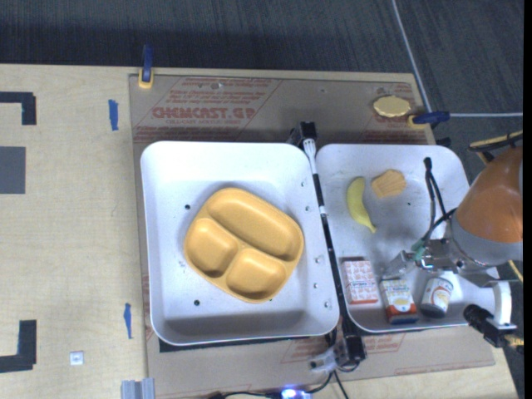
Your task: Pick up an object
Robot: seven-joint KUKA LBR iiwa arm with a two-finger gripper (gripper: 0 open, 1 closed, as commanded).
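Grey arm [490, 243], orange band [497, 199] above wrist, black cable [433, 191] looping alongside

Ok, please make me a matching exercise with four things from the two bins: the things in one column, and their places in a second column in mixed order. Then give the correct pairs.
Things:
1. yellow divided tray
2. banana
3. small bottle
4. red and white box

Places:
A. right bin, front edge, just beside the divider between the bins
B. left bin, in the middle
C. right bin, front right corner, under the arm
D. right bin, back half, next to a tan piece

Pairs: 1-B, 2-D, 3-C, 4-A
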